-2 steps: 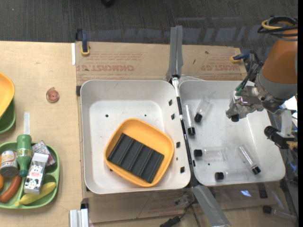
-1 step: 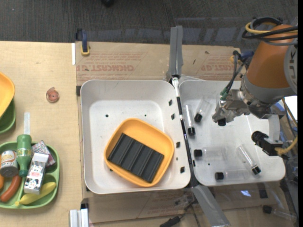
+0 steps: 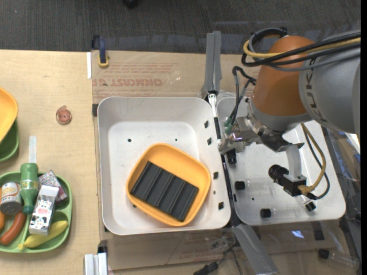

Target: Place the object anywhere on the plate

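A ridged black object [image 3: 164, 191] lies on the yellow plate [image 3: 195, 168] in the left bin [image 3: 114, 130]. At the plate's two o'clock, the claw [image 3: 229, 145] hangs over the bins' divider. I cannot tell its grip.

The arm [image 3: 298, 79] covered much of the right bin [image 3: 321, 205]. A yellow dish [image 3: 6, 116] was cut off at the left edge. Labels on the small cartons [image 3: 41, 208] were unreadable.

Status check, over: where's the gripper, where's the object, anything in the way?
Gripper low over the divide between the bins, fingers not readable. Black ridged object lying on the yellow plate in the left bin. Nothing seen blocking the plate.
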{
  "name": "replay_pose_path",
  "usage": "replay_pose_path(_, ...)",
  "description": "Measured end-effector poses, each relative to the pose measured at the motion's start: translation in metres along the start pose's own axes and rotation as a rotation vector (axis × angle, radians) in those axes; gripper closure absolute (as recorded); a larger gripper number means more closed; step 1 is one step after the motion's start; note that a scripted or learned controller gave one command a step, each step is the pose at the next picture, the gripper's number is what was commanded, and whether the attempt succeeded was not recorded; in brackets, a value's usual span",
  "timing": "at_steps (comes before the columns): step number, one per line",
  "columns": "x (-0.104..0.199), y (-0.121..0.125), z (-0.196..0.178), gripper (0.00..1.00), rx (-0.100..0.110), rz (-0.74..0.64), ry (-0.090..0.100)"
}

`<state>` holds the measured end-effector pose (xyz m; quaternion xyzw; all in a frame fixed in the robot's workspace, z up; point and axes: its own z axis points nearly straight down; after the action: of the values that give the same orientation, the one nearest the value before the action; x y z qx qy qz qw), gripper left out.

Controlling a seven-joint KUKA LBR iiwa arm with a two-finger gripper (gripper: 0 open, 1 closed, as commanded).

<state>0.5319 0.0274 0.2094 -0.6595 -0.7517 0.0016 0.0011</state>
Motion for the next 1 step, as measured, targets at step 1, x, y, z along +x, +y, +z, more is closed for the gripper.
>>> replay_pose_path(1,-0.0004,0.0000,-0.0001,0.00,0.000,0.001,0.000)
